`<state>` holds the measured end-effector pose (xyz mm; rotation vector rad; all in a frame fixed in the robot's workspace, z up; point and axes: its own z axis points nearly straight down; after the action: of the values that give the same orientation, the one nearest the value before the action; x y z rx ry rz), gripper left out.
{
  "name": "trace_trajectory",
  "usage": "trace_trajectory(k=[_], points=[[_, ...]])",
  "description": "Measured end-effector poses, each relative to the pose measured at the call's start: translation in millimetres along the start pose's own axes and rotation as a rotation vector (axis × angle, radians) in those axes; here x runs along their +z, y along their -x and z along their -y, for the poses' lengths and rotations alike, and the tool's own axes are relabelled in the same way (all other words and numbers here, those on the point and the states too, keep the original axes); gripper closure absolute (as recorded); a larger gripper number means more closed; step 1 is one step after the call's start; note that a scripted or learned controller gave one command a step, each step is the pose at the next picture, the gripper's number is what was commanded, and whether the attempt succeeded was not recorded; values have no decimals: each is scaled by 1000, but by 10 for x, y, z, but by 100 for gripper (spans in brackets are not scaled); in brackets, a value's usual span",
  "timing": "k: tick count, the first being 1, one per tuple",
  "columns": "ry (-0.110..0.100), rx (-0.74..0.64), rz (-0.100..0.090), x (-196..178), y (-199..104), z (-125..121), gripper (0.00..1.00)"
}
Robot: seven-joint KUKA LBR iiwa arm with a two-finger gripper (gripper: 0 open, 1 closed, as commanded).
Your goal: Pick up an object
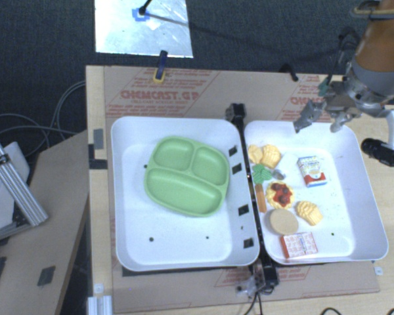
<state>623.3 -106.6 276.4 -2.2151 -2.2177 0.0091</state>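
My gripper hangs over the far edge of the right bin, its two fingers spread apart with nothing between them. Below it in that bin lie several toy foods: a yellow piece, a small red and white carton, a green leafy piece, an orange stick, a pizza slice, a yellow pastry, a tan round disc and a red and white packet. All sit apart from the gripper.
The left bin holds a green divided plate. A black divider with clips runs between the bins. A reflective sheet lies on the dark floor behind the bench. A black fixture sits at the right.
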Motion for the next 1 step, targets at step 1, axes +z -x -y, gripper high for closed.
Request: trace_trajectory(k=[1], points=[[11,-2,2,-65,-1,-17,0]])
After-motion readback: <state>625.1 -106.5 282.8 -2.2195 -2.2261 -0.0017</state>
